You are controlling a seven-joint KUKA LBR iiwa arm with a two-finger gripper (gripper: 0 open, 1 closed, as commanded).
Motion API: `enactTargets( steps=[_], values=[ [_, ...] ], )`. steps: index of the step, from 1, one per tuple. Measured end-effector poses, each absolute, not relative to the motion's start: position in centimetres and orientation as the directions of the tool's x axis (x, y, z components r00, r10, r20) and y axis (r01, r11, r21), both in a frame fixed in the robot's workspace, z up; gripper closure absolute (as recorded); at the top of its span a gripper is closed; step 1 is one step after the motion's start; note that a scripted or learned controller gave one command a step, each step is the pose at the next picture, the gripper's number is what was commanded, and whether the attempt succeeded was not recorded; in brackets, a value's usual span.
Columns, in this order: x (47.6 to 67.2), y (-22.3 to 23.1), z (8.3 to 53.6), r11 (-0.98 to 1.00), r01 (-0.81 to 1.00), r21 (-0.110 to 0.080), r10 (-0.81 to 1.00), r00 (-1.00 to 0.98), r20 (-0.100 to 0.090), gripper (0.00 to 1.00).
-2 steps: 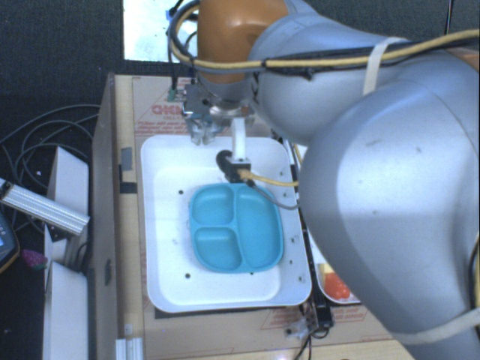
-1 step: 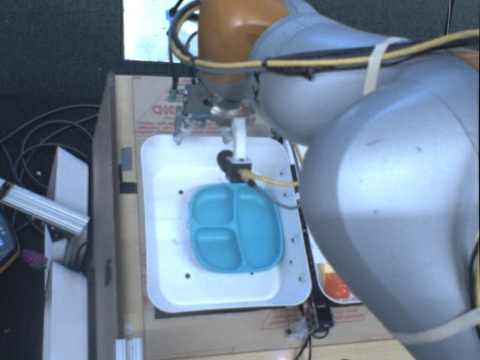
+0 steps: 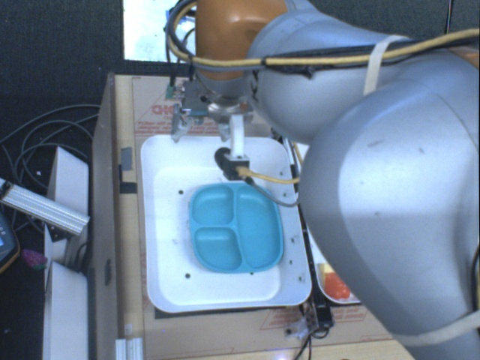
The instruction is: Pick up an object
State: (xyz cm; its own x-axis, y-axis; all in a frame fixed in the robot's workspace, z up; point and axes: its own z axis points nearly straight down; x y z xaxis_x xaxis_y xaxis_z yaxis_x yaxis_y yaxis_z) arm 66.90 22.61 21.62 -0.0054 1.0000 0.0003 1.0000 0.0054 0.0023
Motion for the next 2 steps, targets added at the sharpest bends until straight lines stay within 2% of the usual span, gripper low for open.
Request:
enactTargets(
  steps=[1, 2],
  values=[
    [67.0, 16.1, 26.7, 0.001, 1.000, 0.004, 1.000, -0.001, 0.000, 0.00],
    [67.0, 16.2, 27.7, 0.006, 1.000, 0.005, 1.000, -0.006, 0.000, 1.00]
  ],
)
